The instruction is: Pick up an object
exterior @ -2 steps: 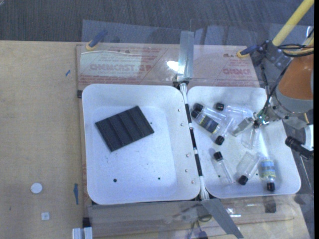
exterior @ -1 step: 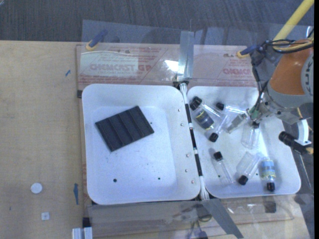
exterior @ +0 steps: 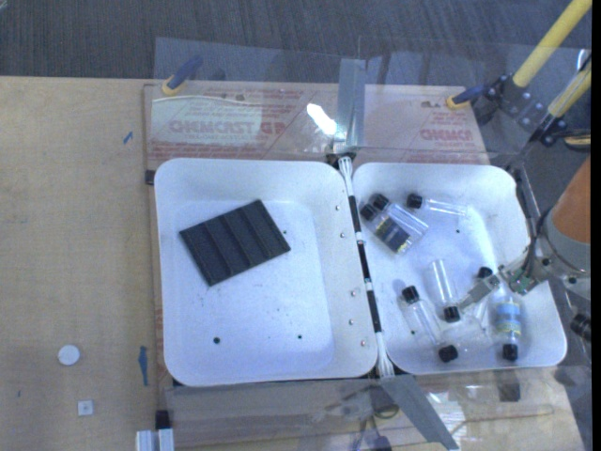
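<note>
The small vials (exterior: 449,332) at the near edge of the right bin (exterior: 488,186) lie scattered, black caps pointing every way. The gripper (exterior: 479,292) reaches in from the right and hangs low among them, close to one clear vial (exterior: 441,278) — nothing seen gripped. This looks like the approach step; next it needs to settle squarely over one vial and close. A dark ridged pad (exterior: 235,241) sits alone in the left bin (exterior: 178,252).
</note>
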Controlling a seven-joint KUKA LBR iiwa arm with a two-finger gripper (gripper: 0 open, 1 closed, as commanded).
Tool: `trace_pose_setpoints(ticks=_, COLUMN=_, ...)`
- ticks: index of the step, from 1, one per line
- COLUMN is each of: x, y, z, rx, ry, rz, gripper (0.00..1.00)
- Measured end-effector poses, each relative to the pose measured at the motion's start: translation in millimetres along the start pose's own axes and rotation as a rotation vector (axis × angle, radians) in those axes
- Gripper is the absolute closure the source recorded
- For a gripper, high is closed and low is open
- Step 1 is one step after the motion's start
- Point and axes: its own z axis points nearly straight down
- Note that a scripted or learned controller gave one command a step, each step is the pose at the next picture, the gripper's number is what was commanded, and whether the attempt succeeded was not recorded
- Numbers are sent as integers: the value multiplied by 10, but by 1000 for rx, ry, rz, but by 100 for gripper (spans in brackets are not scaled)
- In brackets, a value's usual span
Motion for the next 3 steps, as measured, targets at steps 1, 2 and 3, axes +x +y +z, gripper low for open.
trace_pose_setpoints(ticks=1, x=-340, y=211, z=427, rx=-7, ry=9, rz=-2, gripper=0)
trace_pose_setpoints(ticks=2, x=-363, y=209, z=317, rx=-9, ry=2, rz=2, gripper=100)
trace_pose_setpoints(ticks=3, x=402, y=757, z=-439, rx=-1, ry=-1, rz=66, gripper=100)
